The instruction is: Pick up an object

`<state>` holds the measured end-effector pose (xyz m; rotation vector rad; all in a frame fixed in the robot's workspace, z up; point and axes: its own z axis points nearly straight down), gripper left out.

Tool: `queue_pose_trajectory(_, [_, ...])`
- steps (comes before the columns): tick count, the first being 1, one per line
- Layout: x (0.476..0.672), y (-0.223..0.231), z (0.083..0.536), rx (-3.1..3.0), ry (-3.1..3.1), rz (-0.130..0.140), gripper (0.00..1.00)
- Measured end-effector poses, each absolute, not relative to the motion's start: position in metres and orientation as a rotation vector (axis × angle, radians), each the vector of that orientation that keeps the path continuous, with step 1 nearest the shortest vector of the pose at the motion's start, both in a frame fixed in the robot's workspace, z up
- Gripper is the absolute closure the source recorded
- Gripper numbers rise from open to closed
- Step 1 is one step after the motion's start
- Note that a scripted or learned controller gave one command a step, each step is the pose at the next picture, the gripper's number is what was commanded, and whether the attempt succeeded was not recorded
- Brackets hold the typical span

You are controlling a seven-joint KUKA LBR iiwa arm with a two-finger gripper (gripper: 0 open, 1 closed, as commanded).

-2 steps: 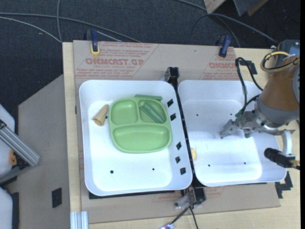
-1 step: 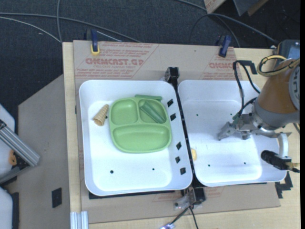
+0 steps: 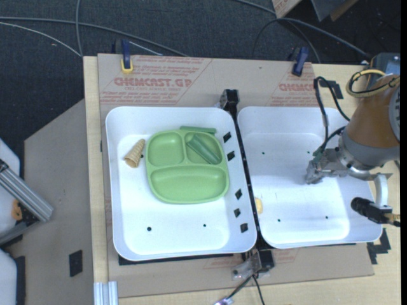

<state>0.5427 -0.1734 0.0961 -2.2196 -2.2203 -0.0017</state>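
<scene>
A light green divided plate [image 3: 187,167] lies in the left bin [image 3: 172,237]. A darker green flat piece [image 3: 202,146] rests in the plate's upper right compartment and over its rim. A tan waffle cone [image 3: 134,153] lies just left of the plate. A small yellow object [image 3: 257,204] sits at the left wall of the right bin [image 3: 299,230]. My gripper [image 3: 316,172] is down in the right bin near its right side, well away from all of these. Nothing shows between its fingers.
A black divider strip [image 3: 236,164] with clips runs between the two bins. Blue clamps [image 3: 126,57] hold the cardboard sheet at the back. The arm's orange band [image 3: 372,122] and a black cable loom over the right bin's right edge.
</scene>
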Motion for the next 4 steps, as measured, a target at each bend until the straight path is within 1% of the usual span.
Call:
queue_pose_trajectory(1, [0.542,-0.183,0.154,-2.227,-2.225,-0.004,1.0])
queue_pose_trajectory(2, [0.537,-0.179,0.201,-2.223,-2.226,-0.004,1.0])
queue_pose_trajectory(3, [0.538,-0.179,0.241,-2.223,-2.227,-0.005,1.0])
queue_pose_trajectory(4, [0.544,-0.127,0.231,-2.213,-2.226,-0.001,1.0])
